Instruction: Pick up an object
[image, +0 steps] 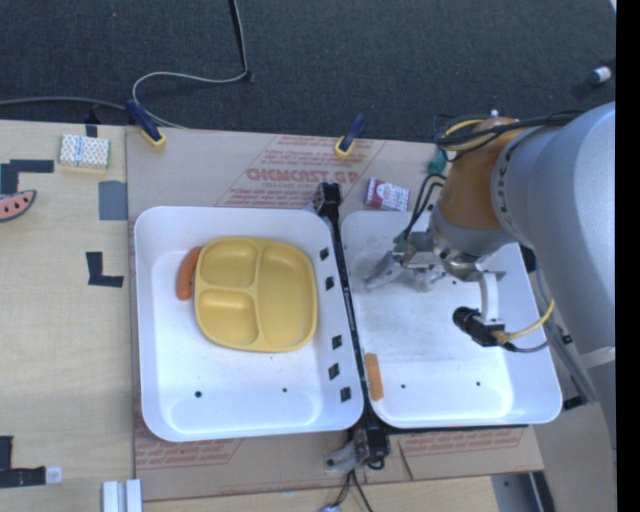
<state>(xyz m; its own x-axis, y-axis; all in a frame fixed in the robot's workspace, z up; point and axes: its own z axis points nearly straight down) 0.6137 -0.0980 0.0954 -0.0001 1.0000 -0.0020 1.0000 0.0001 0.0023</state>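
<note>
Where the two white bins meet, a small orange piece (373, 376) lies at the near left edge of the right bin (450, 395), close against the divider and well apart from the gripper (380, 272). That gripper hangs over the far left part of the right bin, its grey fingers (378, 270) pointing toward the divider with nothing between them; whether they stand wide or narrow I cannot tell at this angle. Behind it sit the orange band (470, 195) and the grey arm (565, 220).

Over in the left bin (240, 400) a yellow tray (255, 293) with three compartments lies flat, and an orange sausage-shaped item (185, 275) lies touching its left rim.

Both bins rest on cardboard (280, 175) printed in red; the word reads roughly "CHEMCAST", the rest too small to make out. A small red-and-white packet (386, 195) lies on the cardboard just beyond the right bin, its print unreadable. Two yellow-and-blue clamps (146, 122) (350, 137) grip the cardboard's far edge.
</note>
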